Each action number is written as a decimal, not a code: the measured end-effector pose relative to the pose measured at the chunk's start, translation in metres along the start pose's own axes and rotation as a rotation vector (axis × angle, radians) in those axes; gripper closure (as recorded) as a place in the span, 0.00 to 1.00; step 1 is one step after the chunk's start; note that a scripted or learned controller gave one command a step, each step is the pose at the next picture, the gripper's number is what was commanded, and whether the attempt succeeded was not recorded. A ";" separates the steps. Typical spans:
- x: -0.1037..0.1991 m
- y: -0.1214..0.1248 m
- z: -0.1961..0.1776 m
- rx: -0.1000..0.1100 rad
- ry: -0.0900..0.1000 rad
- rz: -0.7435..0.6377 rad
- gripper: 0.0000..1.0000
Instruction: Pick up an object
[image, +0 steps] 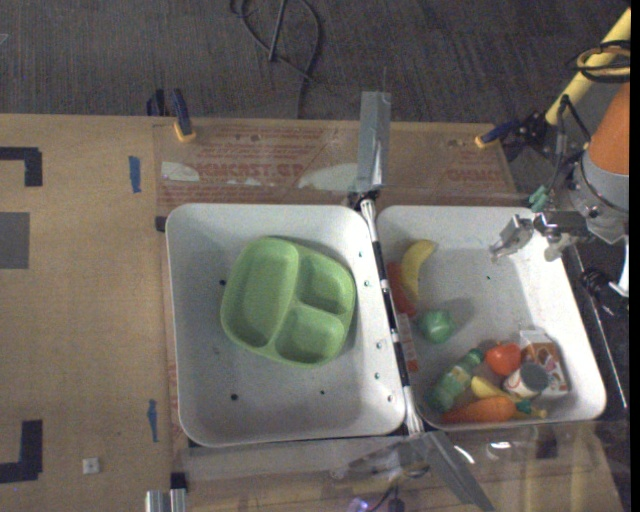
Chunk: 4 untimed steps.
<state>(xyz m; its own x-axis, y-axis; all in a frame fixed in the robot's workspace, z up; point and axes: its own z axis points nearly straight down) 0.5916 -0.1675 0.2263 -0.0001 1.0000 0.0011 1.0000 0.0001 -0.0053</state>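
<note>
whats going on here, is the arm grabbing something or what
Nothing is grabbed yet. The arm's gripper hangs over the upper right part of the right bin with nothing between its fingers. The toy food lies below it: a banana, a green pepper and a pile in the near corner with a carrot. The left bin holds a green divided plate.

Two white bins: left bin (200, 390), right bin (560, 300). One green divided plate (290, 300), three compartments, in the left. Right bin: one yellow banana (417, 263), one red item (399, 288) at the divider wall, one green pepper (436, 325), one tomato (503, 359), one carrot (483, 409), one small carton (546, 365), one can (527, 380). Rest of corner pile too jumbled to count. One gripper (532, 238).
</note>
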 end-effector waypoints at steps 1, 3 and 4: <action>0.030 -0.112 0.101 0.001 0.001 0.069 0.00; 0.029 -0.108 0.132 -0.012 -0.005 0.086 1.00; 0.093 -0.057 0.045 -0.001 -0.001 0.121 1.00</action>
